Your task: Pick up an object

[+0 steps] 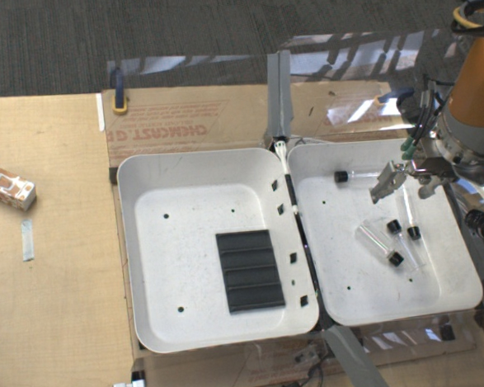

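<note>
Pale wooden bench is seen leftmost, bearing a small orange-and-white carton. A black ribbed rectangular block is held in the left white bin. Clear plastic vials with black caps are scattered in the right white bin, below the two-finger gripper, whose fingers are spread wide with nothing between them.

Small printed carton (tilted) on the bench, far left.

The arm reached in from the right edge of the camera view, its orange band above the grey wrist. The pincer hung low at its end, its two fingers spread apart and gripping nothing.
</note>
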`<act>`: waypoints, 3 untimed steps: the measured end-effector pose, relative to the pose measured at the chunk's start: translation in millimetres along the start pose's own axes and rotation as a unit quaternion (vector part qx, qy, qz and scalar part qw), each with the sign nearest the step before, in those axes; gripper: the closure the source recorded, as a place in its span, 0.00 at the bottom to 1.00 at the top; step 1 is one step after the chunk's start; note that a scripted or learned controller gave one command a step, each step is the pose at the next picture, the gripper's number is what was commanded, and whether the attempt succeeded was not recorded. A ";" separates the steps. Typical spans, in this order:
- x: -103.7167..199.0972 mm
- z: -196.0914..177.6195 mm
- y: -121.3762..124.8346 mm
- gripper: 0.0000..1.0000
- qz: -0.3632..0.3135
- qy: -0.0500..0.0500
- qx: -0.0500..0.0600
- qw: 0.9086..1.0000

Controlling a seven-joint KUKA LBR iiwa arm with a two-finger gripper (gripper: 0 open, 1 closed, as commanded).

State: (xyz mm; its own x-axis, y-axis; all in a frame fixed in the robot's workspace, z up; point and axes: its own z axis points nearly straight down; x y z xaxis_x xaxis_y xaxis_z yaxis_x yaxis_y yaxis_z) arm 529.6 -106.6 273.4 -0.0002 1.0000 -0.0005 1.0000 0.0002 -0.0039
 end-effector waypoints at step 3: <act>-75.5 174.5 -11.2 1.00 0.006 0.001 0.000 1.000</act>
State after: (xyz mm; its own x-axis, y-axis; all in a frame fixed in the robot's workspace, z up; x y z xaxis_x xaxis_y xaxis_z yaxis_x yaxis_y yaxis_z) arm 517.8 -182.2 99.0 0.0116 0.9999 0.0007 0.9999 -0.0116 -0.0041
